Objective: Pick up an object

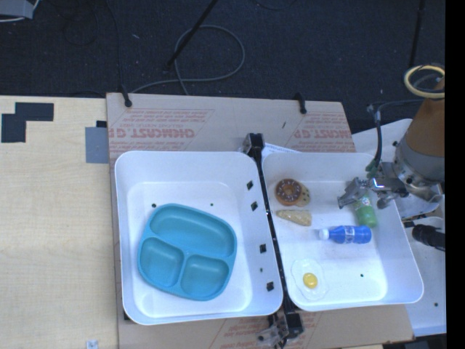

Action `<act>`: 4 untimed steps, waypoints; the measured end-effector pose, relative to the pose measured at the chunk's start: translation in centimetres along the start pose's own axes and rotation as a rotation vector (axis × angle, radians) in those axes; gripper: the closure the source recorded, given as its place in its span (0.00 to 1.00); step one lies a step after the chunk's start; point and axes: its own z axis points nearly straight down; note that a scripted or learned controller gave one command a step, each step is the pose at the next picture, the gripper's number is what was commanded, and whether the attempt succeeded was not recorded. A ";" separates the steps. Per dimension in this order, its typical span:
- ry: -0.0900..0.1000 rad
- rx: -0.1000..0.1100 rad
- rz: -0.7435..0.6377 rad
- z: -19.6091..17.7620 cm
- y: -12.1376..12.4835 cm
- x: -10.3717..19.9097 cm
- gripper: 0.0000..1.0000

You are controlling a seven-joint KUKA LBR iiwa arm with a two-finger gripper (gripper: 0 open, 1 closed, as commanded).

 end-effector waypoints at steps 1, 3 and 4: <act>0.000 -0.002 0.000 5.7 0.4 0.9 0.00; 0.000 -0.003 0.002 9.3 0.4 1.0 1.00; -0.003 -0.009 0.006 3.3 0.4 0.2 1.00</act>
